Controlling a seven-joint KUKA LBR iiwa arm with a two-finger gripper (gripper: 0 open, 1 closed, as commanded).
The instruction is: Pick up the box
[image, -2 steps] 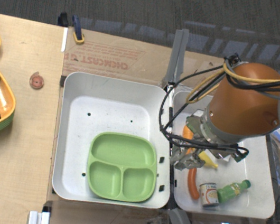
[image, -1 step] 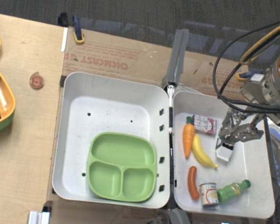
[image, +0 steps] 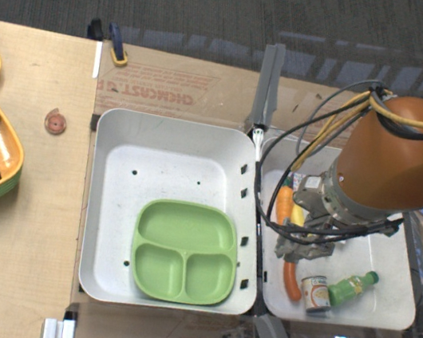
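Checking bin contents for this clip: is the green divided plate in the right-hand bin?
No, the green divided plate lies in the left bin.

Green divided plate (image: pixel 185 252) in left bin (image: pixel 111 187), arm (image: pixel 397 152) over right bin (image: pixel 396 314).

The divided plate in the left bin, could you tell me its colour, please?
Light green divided plate, clearest in the camera view.

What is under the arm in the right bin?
In the right bin, a carrot, a can and a green bottle lie in front of the arm. Something orange and yellow peeks out at its left. The rest beneath is covered.
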